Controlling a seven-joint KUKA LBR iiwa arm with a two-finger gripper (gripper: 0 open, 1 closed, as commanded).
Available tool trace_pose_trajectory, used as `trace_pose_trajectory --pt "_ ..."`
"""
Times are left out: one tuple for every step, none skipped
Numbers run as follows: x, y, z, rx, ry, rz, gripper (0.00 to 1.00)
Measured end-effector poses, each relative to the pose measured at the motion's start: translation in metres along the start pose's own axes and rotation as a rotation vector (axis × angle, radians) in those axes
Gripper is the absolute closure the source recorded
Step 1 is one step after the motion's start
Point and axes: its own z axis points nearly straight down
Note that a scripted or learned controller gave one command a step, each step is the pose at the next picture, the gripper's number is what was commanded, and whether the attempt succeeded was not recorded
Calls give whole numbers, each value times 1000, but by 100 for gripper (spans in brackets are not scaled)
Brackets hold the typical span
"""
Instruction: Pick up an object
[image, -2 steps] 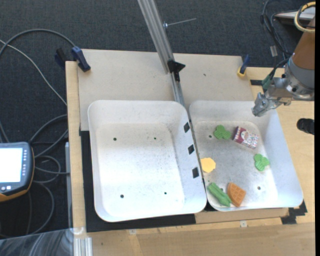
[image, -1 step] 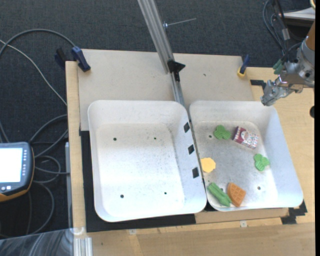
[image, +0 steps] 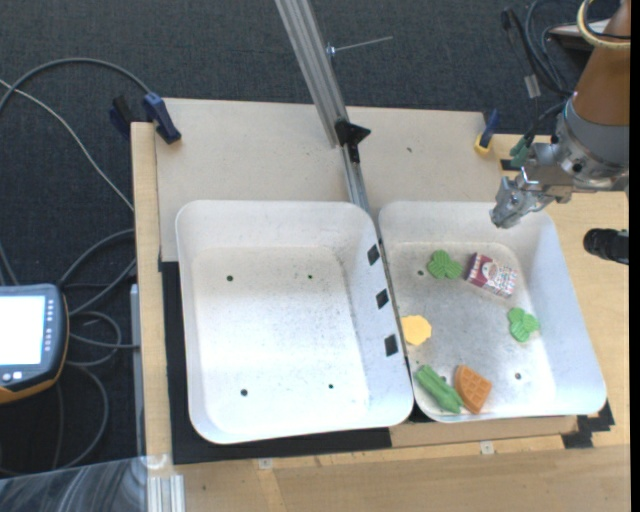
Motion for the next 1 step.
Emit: trace_pose_trajectory --pt "53 -18 0 -1 0 -1 100"
